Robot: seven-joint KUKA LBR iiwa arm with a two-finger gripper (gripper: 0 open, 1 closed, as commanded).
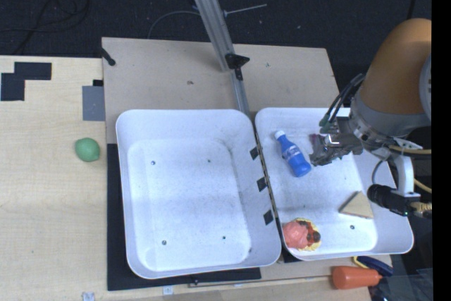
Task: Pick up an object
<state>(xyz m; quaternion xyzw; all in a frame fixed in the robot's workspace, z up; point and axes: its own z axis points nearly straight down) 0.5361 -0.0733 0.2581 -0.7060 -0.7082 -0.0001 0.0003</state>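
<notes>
A grey KUKA arm [398, 88] with an orange band reaches in from the right over the right-hand white bin [394, 240], its gripper [323, 150] low above the bin floor, just right of a blue bottle [292, 154]. The bottle lies on its side in the far-left part of that bin, white cap pointing toward the far left, and nothing is seen between the gripper's tips. By that evidence the pick is not yet made: the bottle rests on the bin floor, and the grasp and the lift are both left to do.

Two other candidates lie in the same bin: a red-and-yellow soft object [301, 234] at the near-left corner and a tan wedge [357, 205] toward the near right. The left-hand bin [134, 134] sits alongside, and a green ball [87, 149] rests on the bench well to the left of both bins. An orange item [356, 276] lies on the bench just in front of the right bin.

Whether the gripper is spread or pressed together cannot be told; it is a small dark tangle of metal and cable. Whether it touches the bottle is also unclear. The arm's upper links are cut off at the right edge.
</notes>
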